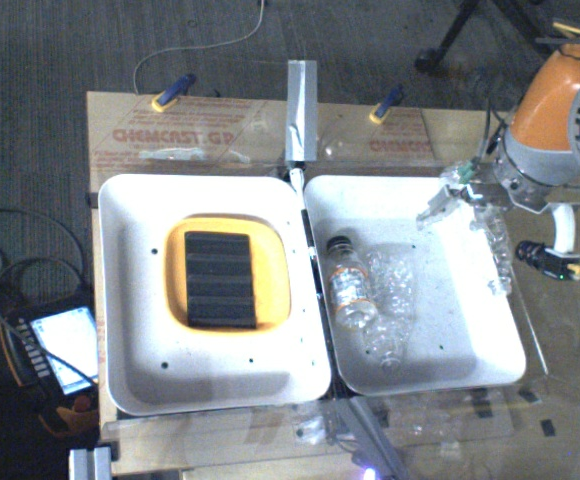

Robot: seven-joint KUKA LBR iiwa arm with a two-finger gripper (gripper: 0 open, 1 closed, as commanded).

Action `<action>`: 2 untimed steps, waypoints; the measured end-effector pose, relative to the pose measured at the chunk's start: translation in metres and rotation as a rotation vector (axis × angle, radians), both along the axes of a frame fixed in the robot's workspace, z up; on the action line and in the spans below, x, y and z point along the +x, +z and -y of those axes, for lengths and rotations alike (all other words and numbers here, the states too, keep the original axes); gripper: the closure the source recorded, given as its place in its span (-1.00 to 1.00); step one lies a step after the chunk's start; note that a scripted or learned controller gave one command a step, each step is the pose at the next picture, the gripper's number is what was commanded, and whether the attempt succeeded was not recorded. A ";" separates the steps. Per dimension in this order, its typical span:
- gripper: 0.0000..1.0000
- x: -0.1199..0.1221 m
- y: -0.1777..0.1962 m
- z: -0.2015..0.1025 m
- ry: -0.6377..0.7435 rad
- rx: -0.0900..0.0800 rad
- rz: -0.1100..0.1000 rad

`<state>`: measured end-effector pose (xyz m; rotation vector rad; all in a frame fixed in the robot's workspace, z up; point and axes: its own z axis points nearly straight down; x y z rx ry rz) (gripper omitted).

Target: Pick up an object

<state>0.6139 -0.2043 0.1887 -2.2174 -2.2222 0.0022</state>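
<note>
**Tool high over the right bin's far corner, bottle lying in the bin**

Your tool (pixel 467 193) sits over the upper right corner of the right bin (pixel 470 363), at the end of the grey arm (pixel 540 163) with its orange band, which comes in from the right edge of the view. The tool's parts look pale and partly see-through against the white bin, so you cannot tell from this view whether it is open or closed, and nothing can be made out between its tips.

Look lower in the same bin for the task's thing. A clear plastic bottle (pixel 348 283) with a dark cap lies on its side near the bin's left wall, cap pointing toward the far edge. Just beside it, on its right, a crumpled piece of clear plastic (pixel 392 303) spreads toward the bin's middle; it appears to touch the bottle, though the clear material makes the edges hard to trace. Both lie well apart from the tool.

In the left bin (pixel 130 268) you see a yellow tray (pixel 275 278) holding a black ribbed block (pixel 220 278), resting near the bin's centre.

Both bins stand side by side on the surface (pixel 170 143), where two yellow and blue clamps (pixel 173 91) grip its far edge.
</note>
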 end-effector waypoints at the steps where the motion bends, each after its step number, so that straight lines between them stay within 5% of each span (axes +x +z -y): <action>1: -1.00 -0.038 0.093 0.020 -0.077 -0.004 0.002; 2: -1.00 -0.108 0.004 0.008 0.040 0.001 0.000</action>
